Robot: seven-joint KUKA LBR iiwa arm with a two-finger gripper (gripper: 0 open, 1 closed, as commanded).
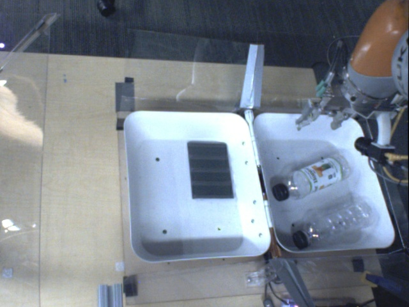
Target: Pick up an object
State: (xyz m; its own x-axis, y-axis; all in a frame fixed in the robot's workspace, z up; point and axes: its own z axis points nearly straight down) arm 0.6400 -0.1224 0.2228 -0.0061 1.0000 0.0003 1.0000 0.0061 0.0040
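In the right bin (281,130) lie two plastic bottles on their sides. One is clear with a white and orange label (314,176) and a black cap pointing left. The other is a clear ribbed bottle (332,224) near the front wall, also black-capped. A flat black ribbed pad (209,169) rests in the middle of the left bin (147,171). My gripper (318,116) hovers over the right bin's back edge, above and behind the labelled bottle. Its fingers are spread open with nothing between them.
A grey metal divider strip (252,75) runs back from the gap between the bins. Cables (383,155) hang beside the right bin's right wall. The wooden bench (70,171) stretches to the left of the bins.
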